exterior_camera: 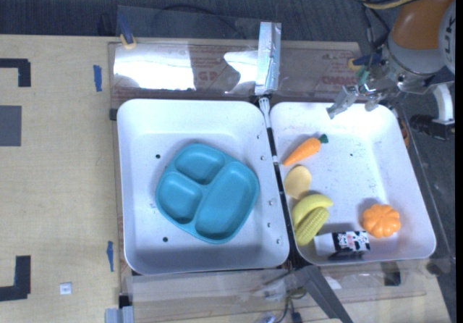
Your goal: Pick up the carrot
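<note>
The carrot [302, 150], orange with a green top, lies at a slant in the right bin [376, 133] near its left wall, green end pointing up and to the right. My gripper [356, 103] hovers over the bin's far edge, up and to the right of the carrot and well apart from it. Its two fingers stand spread with nothing between them.
The right bin also holds a pale yellow round fruit [297, 180] just below the carrot, a yellow corn cob and banana [311, 214], a small orange pumpkin [381, 220] and a black-and-white carton [351, 242]. A blue divided plate [208, 191] sits in the left bin [137, 133].
</note>
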`<state>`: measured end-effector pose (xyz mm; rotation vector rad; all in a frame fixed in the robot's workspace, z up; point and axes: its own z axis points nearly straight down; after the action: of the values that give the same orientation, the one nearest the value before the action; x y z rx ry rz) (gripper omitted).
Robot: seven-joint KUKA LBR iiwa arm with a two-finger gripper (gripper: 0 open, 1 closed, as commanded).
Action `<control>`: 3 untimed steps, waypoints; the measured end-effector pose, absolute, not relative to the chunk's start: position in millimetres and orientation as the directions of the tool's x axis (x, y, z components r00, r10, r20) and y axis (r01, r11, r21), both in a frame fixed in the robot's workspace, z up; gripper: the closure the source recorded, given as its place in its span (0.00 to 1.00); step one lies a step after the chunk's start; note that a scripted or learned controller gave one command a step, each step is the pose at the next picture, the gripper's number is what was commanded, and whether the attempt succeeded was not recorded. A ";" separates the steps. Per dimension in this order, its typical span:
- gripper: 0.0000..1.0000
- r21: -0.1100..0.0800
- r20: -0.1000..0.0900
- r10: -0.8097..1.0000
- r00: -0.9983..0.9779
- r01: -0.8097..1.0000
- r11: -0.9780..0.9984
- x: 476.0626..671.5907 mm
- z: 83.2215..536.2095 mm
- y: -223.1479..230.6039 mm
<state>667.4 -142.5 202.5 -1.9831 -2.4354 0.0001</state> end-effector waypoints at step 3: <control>0.00 0.004 -0.002 0.983 -0.182 0.983 0.182 527.6 86.7 -168.6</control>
<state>527.6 -168.6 86.7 -2.0122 -2.4182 -0.0036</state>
